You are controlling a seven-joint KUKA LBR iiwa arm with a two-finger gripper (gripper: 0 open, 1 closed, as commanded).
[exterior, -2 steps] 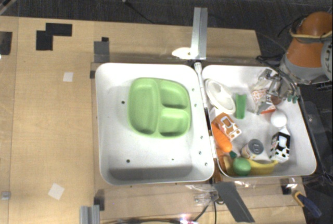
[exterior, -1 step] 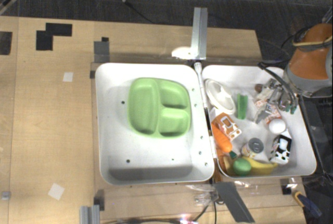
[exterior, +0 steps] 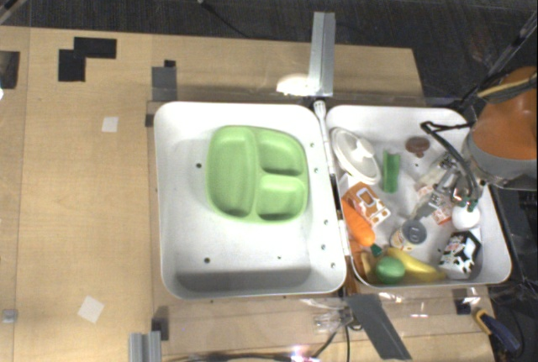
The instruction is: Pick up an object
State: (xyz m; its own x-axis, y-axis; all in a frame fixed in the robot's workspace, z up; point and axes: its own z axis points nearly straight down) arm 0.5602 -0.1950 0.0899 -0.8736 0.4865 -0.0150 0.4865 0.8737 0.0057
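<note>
Hand [exterior: 444, 188] over right bin [exterior: 504, 255], crowded; banana [exterior: 418, 266] hugs near wall.

The left bin [exterior: 181, 209] holds a green divided tray [exterior: 256, 173], lying near its centre. The right bin [exterior: 496, 268] holds a white bowl [exterior: 355, 154], a green block [exterior: 391, 170], a brown disc [exterior: 417, 145], an orange carton [exterior: 363, 213], a banana [exterior: 416, 266], a green ball [exterior: 388, 270] and a black-and-white toy [exterior: 458, 253]. The gripper [exterior: 439, 194] sits low over the middle of the right bin, above a small round grey item [exterior: 414, 231].
</note>
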